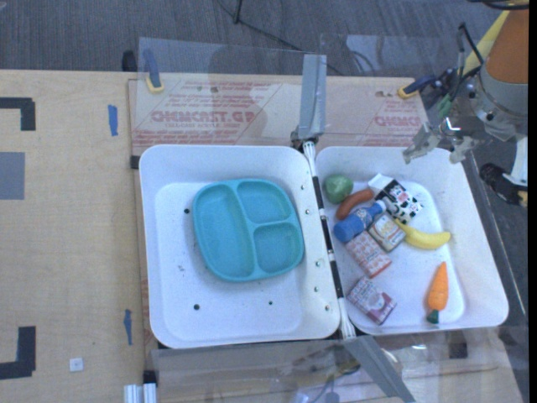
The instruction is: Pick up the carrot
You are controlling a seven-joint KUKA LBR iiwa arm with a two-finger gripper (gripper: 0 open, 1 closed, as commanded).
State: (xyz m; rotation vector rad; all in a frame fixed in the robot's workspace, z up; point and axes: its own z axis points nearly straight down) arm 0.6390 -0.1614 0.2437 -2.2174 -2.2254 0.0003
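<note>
Hovering over the far right corner of the right bin [495, 300], the tool [440, 148] hangs from the grey arm with its orange band at the upper right of the view. Its two fingers point down toward the bin's rim with a visible gap between them, and nothing sits in that gap.

The carrot [437, 288] lies well apart from the tool, toward the near right corner of the same bin. It rests almost upright in the picture, orange body above and small green top at its lower end, close to the bin's right wall. Between the carrot and the tool lies a yellow banana [427, 239], just above the carrot's upper tip without touching it.

The other things crowd the middle and left part of that bin: a green round fruit [338, 187] near the dividing wall, a red-orange sausage-shaped piece [356, 201] just beside it, a blue bottle-like item [357, 222], a black-and-white spotted carton [399, 200], a small tan box [387, 232], and two reddish printed packets [367, 253] [371, 300], one nearer the front than the other.

The left bin [168, 309] holds a teal divided plate [248, 228] with three compartments. Both bins sit on a pale wooden tabletop [67, 225] marked with blue and black tape.
</note>
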